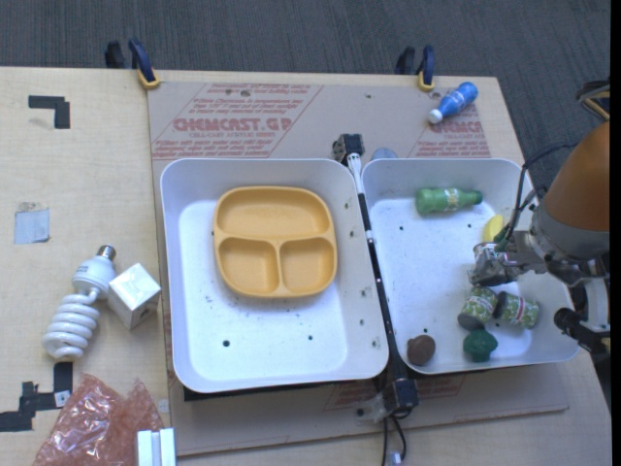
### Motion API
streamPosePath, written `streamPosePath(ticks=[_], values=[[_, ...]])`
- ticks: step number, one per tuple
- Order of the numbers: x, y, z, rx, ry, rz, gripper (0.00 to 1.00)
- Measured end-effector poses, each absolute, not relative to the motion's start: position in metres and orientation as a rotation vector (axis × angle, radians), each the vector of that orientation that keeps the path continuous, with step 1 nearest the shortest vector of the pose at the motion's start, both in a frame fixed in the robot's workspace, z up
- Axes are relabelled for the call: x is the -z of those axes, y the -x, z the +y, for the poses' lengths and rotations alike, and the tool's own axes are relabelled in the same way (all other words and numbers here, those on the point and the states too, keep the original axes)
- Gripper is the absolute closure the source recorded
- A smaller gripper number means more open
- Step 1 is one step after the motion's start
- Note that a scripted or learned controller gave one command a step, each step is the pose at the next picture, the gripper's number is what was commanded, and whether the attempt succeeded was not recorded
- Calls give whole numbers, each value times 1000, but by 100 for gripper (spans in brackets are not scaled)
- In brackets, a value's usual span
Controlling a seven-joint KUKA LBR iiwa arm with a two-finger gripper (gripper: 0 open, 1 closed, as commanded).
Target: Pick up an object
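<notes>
Brown ball (420, 349) near right bin's (408, 260) front; claw (488, 263) above cans (497, 308).

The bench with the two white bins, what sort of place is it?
Probably a robotics test lab: a board clamped to the bench, an arm's end effector over the right bin, and assorted items like a green bottle.

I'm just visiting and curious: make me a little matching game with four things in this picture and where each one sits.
Things:
1. yellow divided tray
2. green bottle
3. blue and white bottle
4. spiral light bulb

Places:
A. on the board beyond the bins, near a clamp
B. in the left bin
C. on the bench, left of both bins
D. near the far wall of the right bin

Pairs: 1-B, 2-D, 3-A, 4-C
</notes>
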State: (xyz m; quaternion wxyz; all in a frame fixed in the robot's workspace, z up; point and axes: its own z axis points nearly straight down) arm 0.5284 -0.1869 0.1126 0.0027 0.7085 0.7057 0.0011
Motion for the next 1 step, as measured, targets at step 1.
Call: streamPosePath(ticks=[1], values=[[-146,-609,-145,1,-2219,2223,100]])
